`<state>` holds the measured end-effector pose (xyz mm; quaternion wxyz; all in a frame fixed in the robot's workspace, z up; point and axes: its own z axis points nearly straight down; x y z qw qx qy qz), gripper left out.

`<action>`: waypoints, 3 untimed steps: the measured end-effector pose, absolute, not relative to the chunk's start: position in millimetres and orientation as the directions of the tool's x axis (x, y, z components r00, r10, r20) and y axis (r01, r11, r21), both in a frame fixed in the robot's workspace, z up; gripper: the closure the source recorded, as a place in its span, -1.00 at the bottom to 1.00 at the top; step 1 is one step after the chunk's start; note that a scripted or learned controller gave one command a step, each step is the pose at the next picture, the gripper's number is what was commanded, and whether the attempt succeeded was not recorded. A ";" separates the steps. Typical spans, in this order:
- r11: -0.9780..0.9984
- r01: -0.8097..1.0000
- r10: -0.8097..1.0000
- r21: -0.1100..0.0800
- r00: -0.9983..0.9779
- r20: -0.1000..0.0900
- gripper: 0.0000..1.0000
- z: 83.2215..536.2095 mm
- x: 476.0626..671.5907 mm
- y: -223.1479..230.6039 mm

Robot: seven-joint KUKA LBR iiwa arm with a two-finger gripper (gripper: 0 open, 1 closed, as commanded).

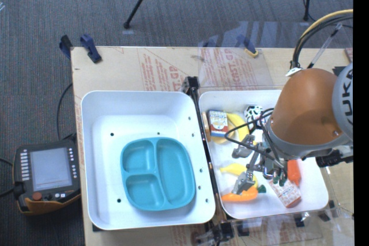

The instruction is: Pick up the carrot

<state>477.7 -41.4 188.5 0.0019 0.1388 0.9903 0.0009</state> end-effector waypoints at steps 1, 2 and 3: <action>0.947 0.321 0.321 0.007 -0.947 -0.029 -1.00 95.7 485.3 -85.6; 0.948 0.318 0.318 0.004 -0.948 -0.002 1.00 98.1 477.9 -83.5; 0.959 0.284 0.284 0.002 -0.959 -0.008 1.00 197.9 478.7 -77.5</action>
